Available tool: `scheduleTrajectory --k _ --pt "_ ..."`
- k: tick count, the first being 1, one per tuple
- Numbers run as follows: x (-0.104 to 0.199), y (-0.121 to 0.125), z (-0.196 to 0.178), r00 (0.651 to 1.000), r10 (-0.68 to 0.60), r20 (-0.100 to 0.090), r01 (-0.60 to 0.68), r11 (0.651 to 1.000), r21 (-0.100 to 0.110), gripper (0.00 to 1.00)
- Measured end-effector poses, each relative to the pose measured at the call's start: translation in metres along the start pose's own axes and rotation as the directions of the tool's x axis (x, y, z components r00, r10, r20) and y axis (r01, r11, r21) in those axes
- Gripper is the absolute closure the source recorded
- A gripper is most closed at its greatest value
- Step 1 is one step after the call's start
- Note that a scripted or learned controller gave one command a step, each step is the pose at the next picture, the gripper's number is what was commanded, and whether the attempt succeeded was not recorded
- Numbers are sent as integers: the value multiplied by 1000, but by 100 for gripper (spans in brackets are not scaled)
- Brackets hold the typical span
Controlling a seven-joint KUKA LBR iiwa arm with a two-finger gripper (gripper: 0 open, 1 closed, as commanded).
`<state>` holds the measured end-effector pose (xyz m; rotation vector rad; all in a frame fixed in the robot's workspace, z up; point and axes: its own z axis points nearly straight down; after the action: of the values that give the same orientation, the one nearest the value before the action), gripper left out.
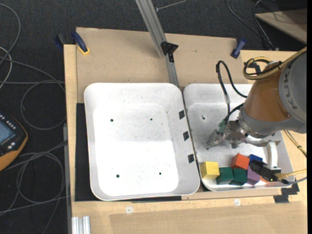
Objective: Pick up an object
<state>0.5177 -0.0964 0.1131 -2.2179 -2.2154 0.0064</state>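
I am looking down at my two white bins, and my gripper (214, 139) hangs over the right bin (204, 101), near its middle. The tips look dark and small from up here, and I cannot tell how wide they stand or if anything is in them; I see nothing clearly held. The things I could pick up sit in a little heap at the near end of that same bin. There is a yellow block (211, 168), a green block (225, 175), an orange block (240, 161), a purple block (253, 175) and a blue block (255, 158). From the gripper, the yellow block lies at about 6 o'clock, close by but apart from it. The green block is at about 5 o'clock, just beside the yellow one. The orange, purple and blue blocks are farther round, toward 4 o'clock, partly under the arm's big orange wrist (265, 104). The yellow block looks squarish, so I see no long side to line up with. I think the yellow one is my best try, as it sits at the edge of the heap with open floor on its 12 o'clock side. It also sits close to the bin's side wall at 9 o'clock, so I guess a finger could bump there. The left bin (97, 96) is at 9 o'clock from the gripper, and I do not need it.
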Motion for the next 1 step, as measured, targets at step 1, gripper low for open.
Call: scheduleTrajectory --k 1 --pt "1 2 -14 1000 -1 0 1 1000 -9 100"
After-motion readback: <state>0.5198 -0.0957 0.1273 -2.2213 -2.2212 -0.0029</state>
